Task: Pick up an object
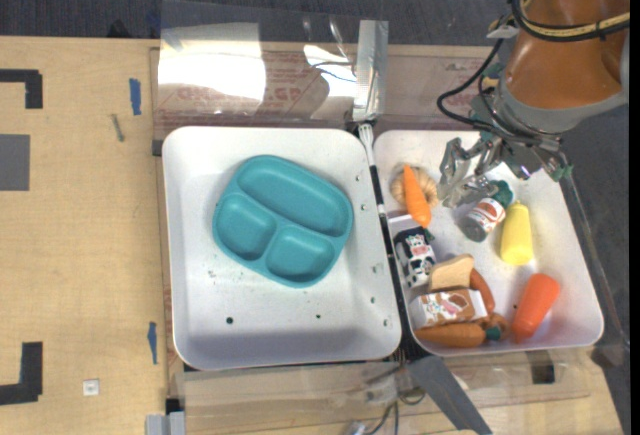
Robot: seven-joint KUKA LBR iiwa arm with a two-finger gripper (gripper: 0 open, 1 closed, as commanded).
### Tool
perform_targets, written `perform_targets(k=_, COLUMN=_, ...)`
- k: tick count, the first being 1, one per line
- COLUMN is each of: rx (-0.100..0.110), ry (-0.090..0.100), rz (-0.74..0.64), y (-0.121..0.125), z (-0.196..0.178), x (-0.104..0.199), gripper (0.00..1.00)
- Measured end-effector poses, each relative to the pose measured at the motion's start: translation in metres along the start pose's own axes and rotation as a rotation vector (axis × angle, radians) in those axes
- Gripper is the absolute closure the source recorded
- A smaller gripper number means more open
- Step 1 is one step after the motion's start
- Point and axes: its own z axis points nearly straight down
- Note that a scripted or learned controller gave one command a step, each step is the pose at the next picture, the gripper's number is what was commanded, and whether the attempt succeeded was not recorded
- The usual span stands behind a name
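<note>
Small can [484, 216] just below hand [468, 170]

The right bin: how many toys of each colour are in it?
In the right bin:
Orange: 3, carrot, carrot, carrot
Yellow: 1, bottle
Grey and red: 1, can
Black and white: 1, carton
Tan: 1, bread
Brown and white: 1, box
Total: 8

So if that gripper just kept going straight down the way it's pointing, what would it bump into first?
Most likely the small can lying in the right bin, just under the gripper. The yellow piece lies close beside it. Height is hard to judge from this slanted view.
</note>
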Motion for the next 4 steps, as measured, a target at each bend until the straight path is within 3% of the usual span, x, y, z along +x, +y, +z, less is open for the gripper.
perform_targets(k=1, rx=-0.005, ry=0.008, rz=-0.127, y=-0.064, z=0.117, x=-0.026, gripper=1.00)
perform_targets(k=2, rx=-0.004, ry=0.005, rz=-0.129, y=-0.063, z=0.114, x=-0.028, gripper=0.00)
perform_targets(k=3, rx=-0.002, ry=0.004, rz=-0.126, y=-0.029, z=0.120, x=-0.002, gripper=0.00)
perform_targets(k=4, rx=0.002, ry=0.001, rz=-0.258, y=-0.013, z=0.118, x=0.043, gripper=0.00)
